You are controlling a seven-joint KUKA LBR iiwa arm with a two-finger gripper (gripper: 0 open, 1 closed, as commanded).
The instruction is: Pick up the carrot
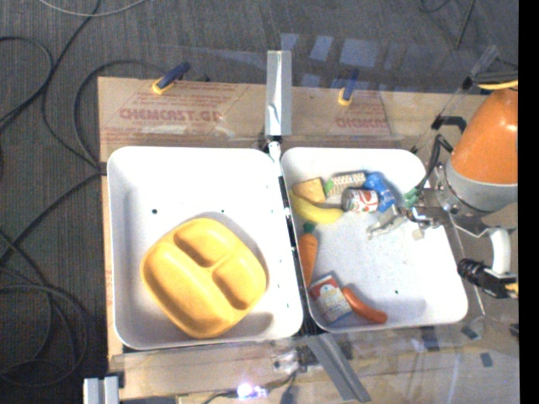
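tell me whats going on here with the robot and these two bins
A grey and orange robot arm reaches in from the right over the right bin, its gripper low near a soda can. The job is to pick up the carrot, which lies untouched against that bin's left wall, just below a banana. A hot dog and a small packet sit nearer the front. The left bin holds a yellow divided plate.

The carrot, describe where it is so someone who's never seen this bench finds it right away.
Look in the right bin, along its left wall. The carrot lies just below the yellow banana: a small orange taper with a green top, unlike the redder sausage lower down.
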